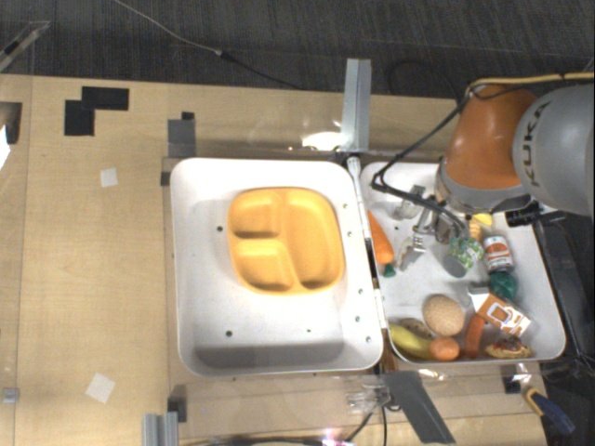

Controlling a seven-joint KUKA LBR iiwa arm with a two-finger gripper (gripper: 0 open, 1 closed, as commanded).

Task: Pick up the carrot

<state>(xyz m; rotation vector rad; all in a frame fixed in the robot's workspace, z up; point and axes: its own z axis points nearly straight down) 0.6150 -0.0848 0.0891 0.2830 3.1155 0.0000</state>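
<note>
The tool [416, 245] hangs over the right bin [548, 328], whether released or clenched I cannot tell. The carrot [379, 237] lies just left of it, against the bin's left wall, probably awkward to straddle there.

The bench [84, 277] was a light wood surface under a clear sheet, bordered at the far side by dark carpet. Two shallow white bins rested directly on it, side by side and touching along their inner edges. The left bin [200, 249] sat near the bench centre; the right bin [548, 314] sat beside it toward the right edge. A grey metal upright [356, 100] stood at the far side, at the junction between the bins. Black stepped markers [93, 108] lay flat at the far left. Two small pale square tags [110, 177] lay on the left portion, one far, one near.
</note>
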